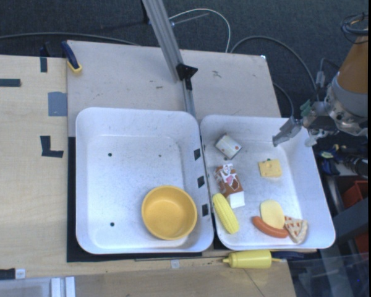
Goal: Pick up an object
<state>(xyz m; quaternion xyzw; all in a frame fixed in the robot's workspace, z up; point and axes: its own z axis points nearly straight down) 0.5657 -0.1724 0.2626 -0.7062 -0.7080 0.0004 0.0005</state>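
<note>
Fingers [289, 131] over right bin's [315, 184] upper-right rim (spread or not: can't tell), holding nothing.

2 white bins [93, 166] are seen side by side. 1 yellow bowl [169, 212] is counted in the left bin. In the right bin, 7 items are counted: 1 white block [228, 145], 1 cheese wedge [270, 168], 1 brown-and-white carton [229, 183], 1 corn cob [226, 213], 1 yellow slice [272, 214], 1 sausage [269, 228] and 1 pizza slice [295, 229]. 1 mustard bottle [250, 260] is seen outside the bins.
</note>
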